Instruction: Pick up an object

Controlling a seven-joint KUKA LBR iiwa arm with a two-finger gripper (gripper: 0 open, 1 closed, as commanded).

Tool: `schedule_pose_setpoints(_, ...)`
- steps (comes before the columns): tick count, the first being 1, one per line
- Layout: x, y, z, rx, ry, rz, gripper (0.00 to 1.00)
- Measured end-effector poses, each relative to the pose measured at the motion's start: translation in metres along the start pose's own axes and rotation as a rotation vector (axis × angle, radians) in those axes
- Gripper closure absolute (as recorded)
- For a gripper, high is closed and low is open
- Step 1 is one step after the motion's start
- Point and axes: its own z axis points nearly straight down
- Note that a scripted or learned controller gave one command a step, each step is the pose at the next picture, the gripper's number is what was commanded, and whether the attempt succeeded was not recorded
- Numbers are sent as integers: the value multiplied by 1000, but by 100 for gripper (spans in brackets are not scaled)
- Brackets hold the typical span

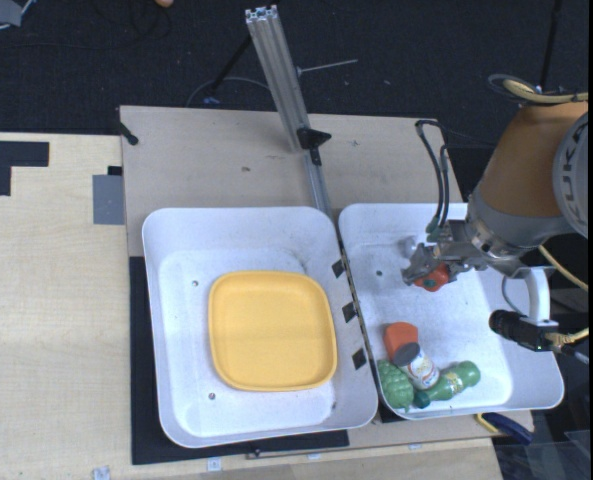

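My gripper [428, 271] hangs over the middle of the right bin [536, 393], reaching in from the right. A small red object [434, 281] sits between its fingertips, and the fingers look shut on it. In the bin's near left corner lie an orange-red block [400, 334], a small bottle with a white label [423, 371] and green toy pieces [458, 377], all apart from the gripper. I cannot tell whether the red object touches the bin floor.
The left bin [171, 258] holds a square yellow plate [272, 329]. A divider with black clips [348, 311] separates the bins. A metal rail [286, 73] slants up behind them. Black cables and a handle [521, 330] hang on the arm's right side.
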Motion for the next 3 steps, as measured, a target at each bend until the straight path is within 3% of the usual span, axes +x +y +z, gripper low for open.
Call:
schedule_pose_setpoints(1,2,3,-62,-1,0,0,100)
schedule_pose_setpoints(2,55,10,-52,5,1,-3,100)
schedule_pose_setpoints(3,103,-1,-35,5,1,-3,100)
